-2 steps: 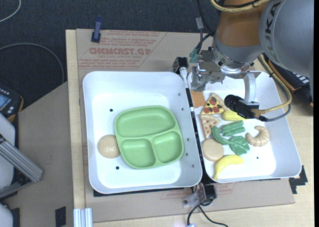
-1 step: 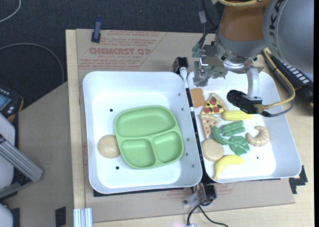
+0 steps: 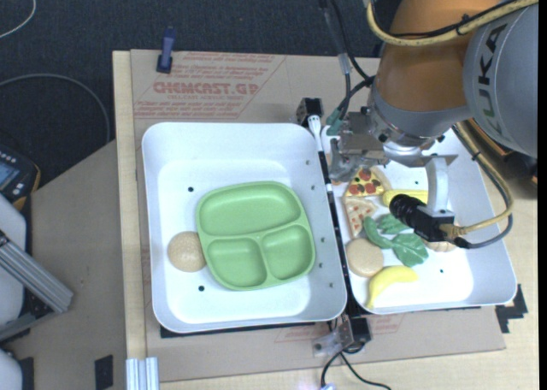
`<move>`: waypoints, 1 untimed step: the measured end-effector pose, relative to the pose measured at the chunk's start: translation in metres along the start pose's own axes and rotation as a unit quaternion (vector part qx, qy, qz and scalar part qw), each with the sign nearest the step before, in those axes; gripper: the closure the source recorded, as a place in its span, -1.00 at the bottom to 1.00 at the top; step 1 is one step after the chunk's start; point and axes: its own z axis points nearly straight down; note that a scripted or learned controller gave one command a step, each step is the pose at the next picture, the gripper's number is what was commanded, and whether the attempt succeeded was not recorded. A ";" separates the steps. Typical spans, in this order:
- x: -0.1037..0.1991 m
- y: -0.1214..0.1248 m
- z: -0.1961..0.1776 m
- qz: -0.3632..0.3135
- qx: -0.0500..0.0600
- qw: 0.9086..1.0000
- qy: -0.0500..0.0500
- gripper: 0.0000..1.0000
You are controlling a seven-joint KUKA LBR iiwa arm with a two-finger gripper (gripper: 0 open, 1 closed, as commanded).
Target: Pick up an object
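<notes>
My gripper (image 3: 366, 157) hangs low over the far left part of the right bin (image 3: 487, 281), under the orange band and grey wrist. Just below it lies a toy pizza slice (image 3: 362, 197) with red toppings. Nearer the front of that bin are a green leafy piece (image 3: 396, 239), a round tan cookie (image 3: 366, 259) and a yellow banana (image 3: 391, 282). A small yellow piece (image 3: 398, 199) sits beside the pizza slice, partly behind a black cable fitting. The arm hides the bin's far side.
The left bin (image 3: 162, 166) holds a green divided plate (image 3: 255, 234) and a round tan biscuit (image 3: 185, 252) at its left side. The wall between the bins (image 3: 329, 209) runs close to the gripper's left. A yellow cable (image 3: 483, 224) loops over the right bin.
</notes>
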 end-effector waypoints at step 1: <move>0.052 -0.012 -0.077 -0.002 -0.008 1.000 0.001 1.00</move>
